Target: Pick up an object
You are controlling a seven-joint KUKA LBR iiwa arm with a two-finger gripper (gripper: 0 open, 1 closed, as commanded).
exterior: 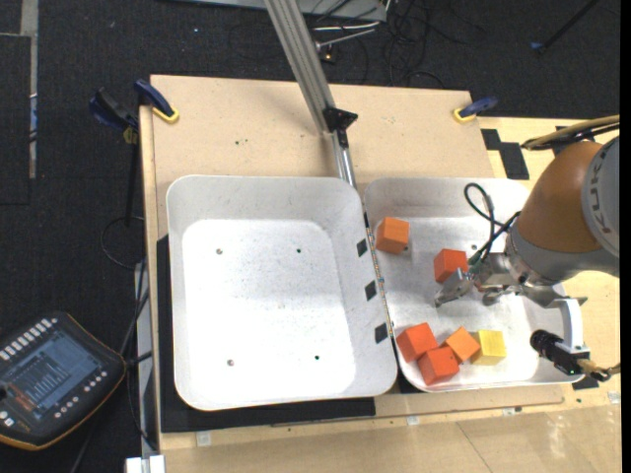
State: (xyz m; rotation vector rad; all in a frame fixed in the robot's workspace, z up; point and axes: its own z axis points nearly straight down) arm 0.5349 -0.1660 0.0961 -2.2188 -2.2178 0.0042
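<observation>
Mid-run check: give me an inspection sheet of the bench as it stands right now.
Surface: tan bench bearing two white bins side by side, left bin and right bin.
Job's things: all in the right bin. Orange block near its left wall; red-orange block mid-bin; a near-edge cluster of two red-orange blocks, an orange block and a yellow block.
Clutter: nothing seen.
Tool: tool low over the right bin, just right of the mid-bin block; nothing seen held.
Cables: black cable looping off the arm; loose cables on the floor.
Surroundings: teach pendant on dark floor at left.
</observation>
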